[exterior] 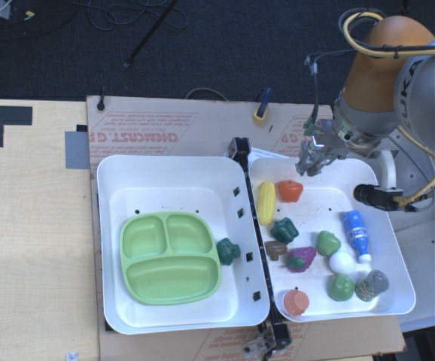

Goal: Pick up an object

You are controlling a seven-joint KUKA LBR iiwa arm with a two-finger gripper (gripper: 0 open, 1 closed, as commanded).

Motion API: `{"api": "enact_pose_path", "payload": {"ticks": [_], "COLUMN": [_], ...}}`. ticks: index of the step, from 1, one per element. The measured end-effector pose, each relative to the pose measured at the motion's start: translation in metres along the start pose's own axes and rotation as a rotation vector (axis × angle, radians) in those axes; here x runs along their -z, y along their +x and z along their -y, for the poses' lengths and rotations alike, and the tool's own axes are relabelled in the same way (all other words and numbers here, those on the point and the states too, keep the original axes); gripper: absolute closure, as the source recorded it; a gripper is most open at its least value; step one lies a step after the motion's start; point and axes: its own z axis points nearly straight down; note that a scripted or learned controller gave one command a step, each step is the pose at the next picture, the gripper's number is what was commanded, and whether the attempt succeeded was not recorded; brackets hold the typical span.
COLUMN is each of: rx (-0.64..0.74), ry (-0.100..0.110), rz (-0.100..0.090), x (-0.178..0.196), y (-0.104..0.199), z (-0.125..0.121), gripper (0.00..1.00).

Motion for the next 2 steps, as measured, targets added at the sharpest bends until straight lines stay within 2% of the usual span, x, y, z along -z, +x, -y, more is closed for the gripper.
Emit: {"api": "enact_pose_path", "payload": {"ticks": [1, 2], "rx": [0.002, 0.000], "ry": [0.000, 0.001], "rz": [-0.001, 0.000], "x": [0.0032, 0.0012], "y": [0.0089, 0.0015], "z": [-0.0012, -0.0007], "gripper": [1.00, 1.00]}}
